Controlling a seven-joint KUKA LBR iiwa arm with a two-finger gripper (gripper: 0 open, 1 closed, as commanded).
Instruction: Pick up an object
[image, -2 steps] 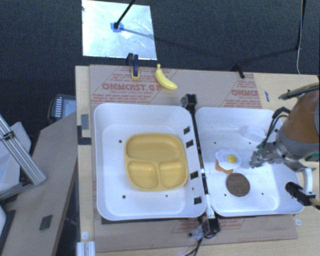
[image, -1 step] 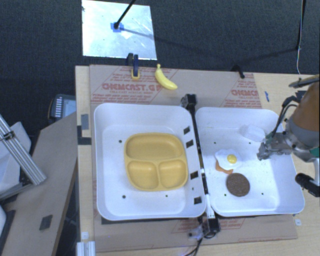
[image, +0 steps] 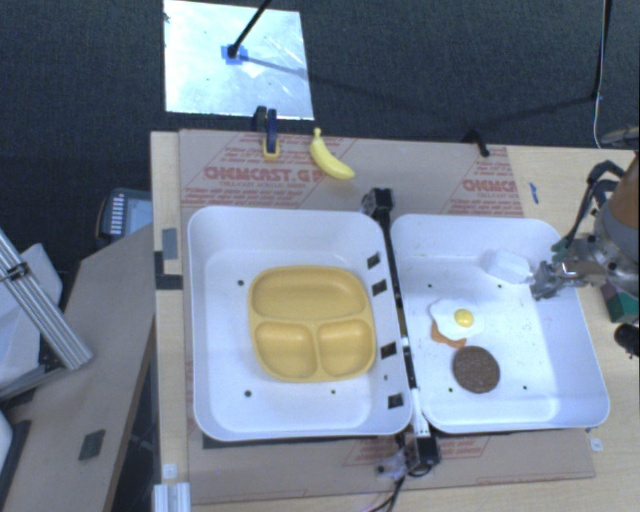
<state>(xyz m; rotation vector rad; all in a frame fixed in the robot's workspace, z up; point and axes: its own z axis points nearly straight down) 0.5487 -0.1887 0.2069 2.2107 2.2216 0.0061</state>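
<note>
Nearest the camera, by the front edge of the right bin (image: 575, 405), lies a round brown patty (image: 476, 369). Just behind it, and touching or nearly so, is a fried egg toy (image: 456, 322) with a yellow yolk and an orange-brown piece tucked under its front edge. Farther back, near the right bin's rear right corner, sits one pale whitish object (image: 505, 265), hard to make out against the white floor.

At the right rim of that bin is the gripper (image: 548, 280), pointing left toward the pale object; its tip is just beside that object, with a small gap between them. Whether it is released or clenched cannot be told, and nothing can be seen in its hold. Egg and patty lie well apart from it, toward the bin's middle and front.

One yellow divided plate (image: 306, 322) with three compartments sits in the middle of the left bin (image: 215, 300). One toy banana (image: 331, 159) rests on the board behind the bins, near the rear edge, beside a yellow clamp (image: 269, 134).

Bare floor runs all around the plate in the left bin. Most of the right bin's front right corner and rear left corner is open floor, too. A dark divider strip (image: 392, 300) runs between the two bins.
</note>
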